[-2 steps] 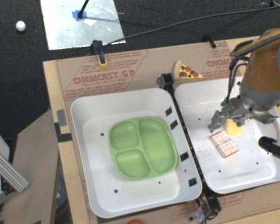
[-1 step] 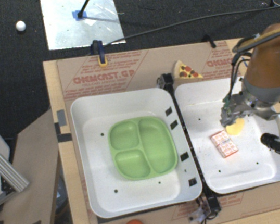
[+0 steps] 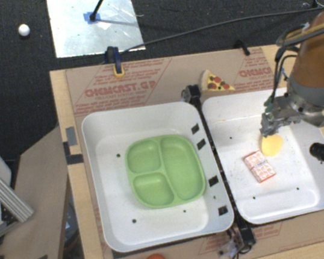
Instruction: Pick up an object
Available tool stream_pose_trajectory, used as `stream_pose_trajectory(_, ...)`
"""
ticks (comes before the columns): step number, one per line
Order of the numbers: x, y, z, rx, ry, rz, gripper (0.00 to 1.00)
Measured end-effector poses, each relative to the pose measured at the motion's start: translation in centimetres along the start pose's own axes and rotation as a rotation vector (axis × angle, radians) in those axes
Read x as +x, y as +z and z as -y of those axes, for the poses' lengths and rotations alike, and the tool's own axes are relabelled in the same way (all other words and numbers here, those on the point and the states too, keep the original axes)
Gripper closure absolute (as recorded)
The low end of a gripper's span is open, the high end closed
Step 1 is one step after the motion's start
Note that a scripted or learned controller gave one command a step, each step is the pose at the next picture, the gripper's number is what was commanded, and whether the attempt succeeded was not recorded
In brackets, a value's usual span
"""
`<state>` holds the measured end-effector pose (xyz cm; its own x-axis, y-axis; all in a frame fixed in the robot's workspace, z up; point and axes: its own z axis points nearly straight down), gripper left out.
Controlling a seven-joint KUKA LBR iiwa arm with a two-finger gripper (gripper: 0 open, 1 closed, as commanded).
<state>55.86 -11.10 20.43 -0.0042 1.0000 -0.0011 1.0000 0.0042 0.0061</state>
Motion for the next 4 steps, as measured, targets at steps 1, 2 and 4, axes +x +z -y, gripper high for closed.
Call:
stream_pose_trajectory(1, -0.5, -6.3, 0.1, -0.001, 0.000, 0.000, 1.00)
stream_pose_trajectory(2, -0.5, -8.6, 0.0, 0.002, 0.000, 0.000, 1.00)
stream_pose_trajectory(4, 10.8, -5.3, -2.2, 0.006, -0.006, -0.003, 1.00)
